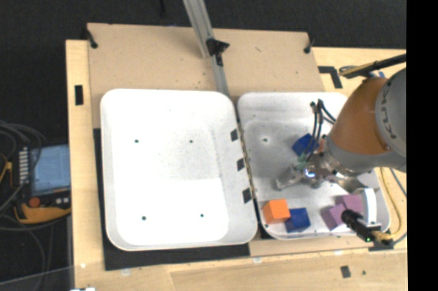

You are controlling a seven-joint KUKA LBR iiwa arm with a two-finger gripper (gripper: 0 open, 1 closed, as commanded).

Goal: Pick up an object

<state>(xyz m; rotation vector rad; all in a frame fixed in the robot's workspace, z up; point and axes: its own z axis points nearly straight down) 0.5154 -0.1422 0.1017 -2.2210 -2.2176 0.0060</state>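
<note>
Orange block [276,210] and blue block [298,219] sit at the right bin's [263,111] front rim, the gripper [301,172] low beside another blue piece [303,144], grip hidden from me, liable to nudge it aside; left bin [171,166], bare bench [205,57], dark floor.

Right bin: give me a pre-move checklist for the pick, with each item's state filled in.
1. Gripper is over the right bin: ok.
2. Objects within the bin to pick: orange block, blue block, purple blocks: ok.
3. Object seen between the fingers: cannot tell.
4. Orange block and blue block apart enough for a clean single grasp: not ok, they touch.
5. Blue object beside the wrist fully visible: not ok, partly hidden by the arm.
</note>
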